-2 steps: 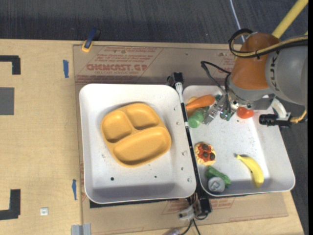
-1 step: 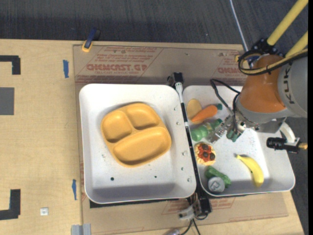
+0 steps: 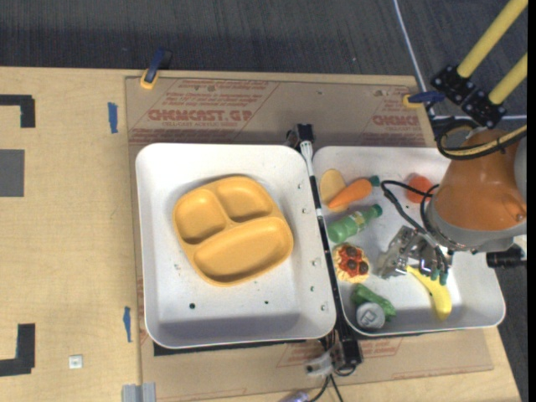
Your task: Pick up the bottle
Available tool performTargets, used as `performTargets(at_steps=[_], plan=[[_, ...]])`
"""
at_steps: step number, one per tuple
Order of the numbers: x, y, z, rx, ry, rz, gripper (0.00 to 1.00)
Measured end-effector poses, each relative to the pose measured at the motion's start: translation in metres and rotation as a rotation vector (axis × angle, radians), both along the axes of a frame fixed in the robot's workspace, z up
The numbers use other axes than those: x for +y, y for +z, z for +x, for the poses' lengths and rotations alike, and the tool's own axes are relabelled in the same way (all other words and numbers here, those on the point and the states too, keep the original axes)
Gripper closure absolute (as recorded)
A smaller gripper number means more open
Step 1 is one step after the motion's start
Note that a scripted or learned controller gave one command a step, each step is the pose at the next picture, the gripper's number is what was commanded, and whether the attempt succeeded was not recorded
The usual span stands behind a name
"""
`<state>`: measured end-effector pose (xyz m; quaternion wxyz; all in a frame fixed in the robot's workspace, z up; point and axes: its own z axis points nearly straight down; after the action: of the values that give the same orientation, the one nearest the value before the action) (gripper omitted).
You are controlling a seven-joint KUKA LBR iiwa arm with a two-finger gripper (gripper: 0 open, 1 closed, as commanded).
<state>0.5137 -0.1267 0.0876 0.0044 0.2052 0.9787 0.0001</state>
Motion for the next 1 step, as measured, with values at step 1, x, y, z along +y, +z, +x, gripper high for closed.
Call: performTargets(at_steps=[1], plan=[[0.0303, 0.0004, -0.0307, -0.004, 0.206, -0.002, 1.0]])
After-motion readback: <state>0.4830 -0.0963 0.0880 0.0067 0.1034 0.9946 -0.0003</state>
